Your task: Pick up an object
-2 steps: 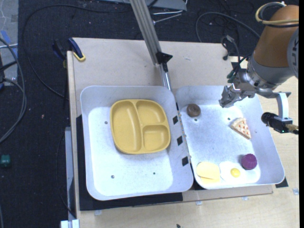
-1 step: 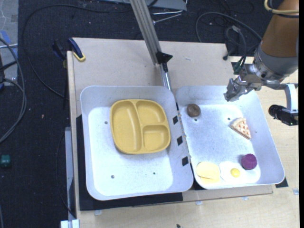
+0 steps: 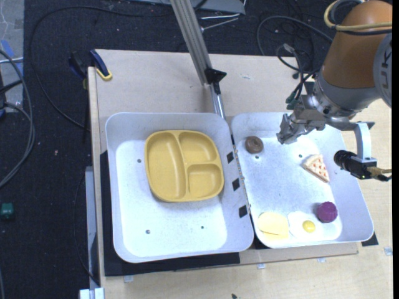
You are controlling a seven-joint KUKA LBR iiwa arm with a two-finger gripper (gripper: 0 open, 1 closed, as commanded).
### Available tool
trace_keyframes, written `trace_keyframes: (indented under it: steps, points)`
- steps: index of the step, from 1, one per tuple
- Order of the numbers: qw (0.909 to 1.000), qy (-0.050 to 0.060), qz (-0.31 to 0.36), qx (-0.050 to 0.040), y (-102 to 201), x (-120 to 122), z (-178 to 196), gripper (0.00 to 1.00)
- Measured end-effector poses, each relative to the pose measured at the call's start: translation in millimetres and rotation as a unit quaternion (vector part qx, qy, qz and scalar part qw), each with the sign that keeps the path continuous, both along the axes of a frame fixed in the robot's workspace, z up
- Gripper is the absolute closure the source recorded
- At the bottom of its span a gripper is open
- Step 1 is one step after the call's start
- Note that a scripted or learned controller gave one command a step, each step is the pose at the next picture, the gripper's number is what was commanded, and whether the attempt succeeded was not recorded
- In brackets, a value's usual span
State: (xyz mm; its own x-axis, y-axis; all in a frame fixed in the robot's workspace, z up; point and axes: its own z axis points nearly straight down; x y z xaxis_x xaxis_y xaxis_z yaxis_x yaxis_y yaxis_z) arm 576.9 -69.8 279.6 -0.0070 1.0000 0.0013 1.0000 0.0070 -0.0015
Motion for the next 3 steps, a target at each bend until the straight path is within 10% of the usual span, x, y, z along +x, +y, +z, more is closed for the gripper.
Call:
trace_keyframes:
  steps: [3]
  points:
    - [1.0000, 0.001, 0.000, 0.0000, 148.9, -51.7, -31.3, 1.00]
